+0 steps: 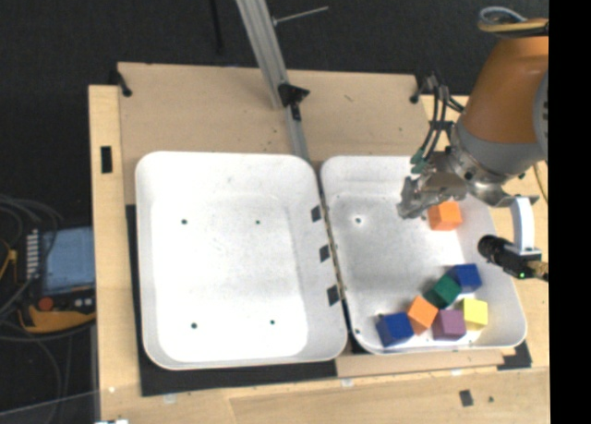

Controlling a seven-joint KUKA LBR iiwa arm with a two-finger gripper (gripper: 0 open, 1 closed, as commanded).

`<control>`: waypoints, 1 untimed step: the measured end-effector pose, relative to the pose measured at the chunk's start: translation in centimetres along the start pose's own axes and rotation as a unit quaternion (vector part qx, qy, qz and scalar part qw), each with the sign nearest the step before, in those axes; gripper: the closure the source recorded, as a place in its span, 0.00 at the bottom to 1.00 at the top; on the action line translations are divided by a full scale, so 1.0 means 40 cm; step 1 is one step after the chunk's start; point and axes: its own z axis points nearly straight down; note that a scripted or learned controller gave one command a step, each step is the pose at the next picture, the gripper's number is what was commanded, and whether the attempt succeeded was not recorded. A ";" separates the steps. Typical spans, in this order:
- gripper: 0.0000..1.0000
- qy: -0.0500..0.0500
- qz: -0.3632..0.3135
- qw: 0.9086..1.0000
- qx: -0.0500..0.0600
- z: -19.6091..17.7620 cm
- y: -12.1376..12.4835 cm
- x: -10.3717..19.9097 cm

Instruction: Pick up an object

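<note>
Orange block sits alone at far right of right bin, touching or just beside gripper. Can't tell jaw state or any grasp. Step looks like approach or grasp attempt; next needs fingers straddling block, then closing. Other blocks cluster near right corner. Left bin beside it.
</note>
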 end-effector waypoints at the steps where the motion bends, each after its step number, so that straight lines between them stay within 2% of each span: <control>1: 1.00 -0.001 0.001 1.000 0.001 0.010 -0.004 0.108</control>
